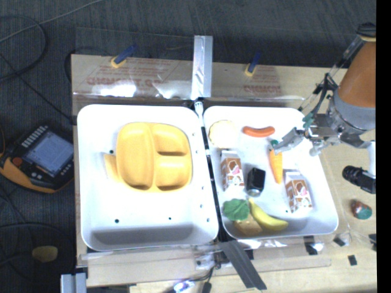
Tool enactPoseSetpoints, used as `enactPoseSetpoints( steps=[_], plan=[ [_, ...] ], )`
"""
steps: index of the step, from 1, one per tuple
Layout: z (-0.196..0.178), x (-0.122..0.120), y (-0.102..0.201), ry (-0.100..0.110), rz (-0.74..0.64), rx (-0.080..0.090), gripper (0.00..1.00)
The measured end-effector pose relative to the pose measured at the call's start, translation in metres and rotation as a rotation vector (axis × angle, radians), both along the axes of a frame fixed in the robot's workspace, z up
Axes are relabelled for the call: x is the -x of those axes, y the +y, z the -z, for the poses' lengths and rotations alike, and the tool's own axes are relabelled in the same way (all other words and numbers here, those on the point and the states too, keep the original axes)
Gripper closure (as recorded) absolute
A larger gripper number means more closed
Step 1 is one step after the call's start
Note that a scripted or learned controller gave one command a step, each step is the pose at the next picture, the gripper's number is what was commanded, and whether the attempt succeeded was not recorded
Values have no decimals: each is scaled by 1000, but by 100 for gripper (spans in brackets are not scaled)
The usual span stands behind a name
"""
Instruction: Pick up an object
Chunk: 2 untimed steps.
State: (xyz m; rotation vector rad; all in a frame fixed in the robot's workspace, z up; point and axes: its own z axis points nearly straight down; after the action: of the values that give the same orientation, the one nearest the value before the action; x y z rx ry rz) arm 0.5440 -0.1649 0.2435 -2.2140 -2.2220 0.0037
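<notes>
The arm (pixel 360 84) is cut off by the frame's right edge.

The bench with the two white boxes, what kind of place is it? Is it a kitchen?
Probably a robot lab, not a kitchen. A robot arm reaches over the white bins, the food looks like toys, such as the banana, and a controller lies on the carpet.

arm (pixel 357 96): grey body | orange band above wrist | black cables | claw (pixel 286 142): grey, teal-tipped
</notes>
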Motion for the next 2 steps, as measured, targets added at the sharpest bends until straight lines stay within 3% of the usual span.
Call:
enactPoseSetpoints(
  steps=[1, 2],
  plan=[
    [89, -57, -11, 1, -28, 3, 0],
    [153, -69, -34, -3, -125, -1, 0]
  ],
)
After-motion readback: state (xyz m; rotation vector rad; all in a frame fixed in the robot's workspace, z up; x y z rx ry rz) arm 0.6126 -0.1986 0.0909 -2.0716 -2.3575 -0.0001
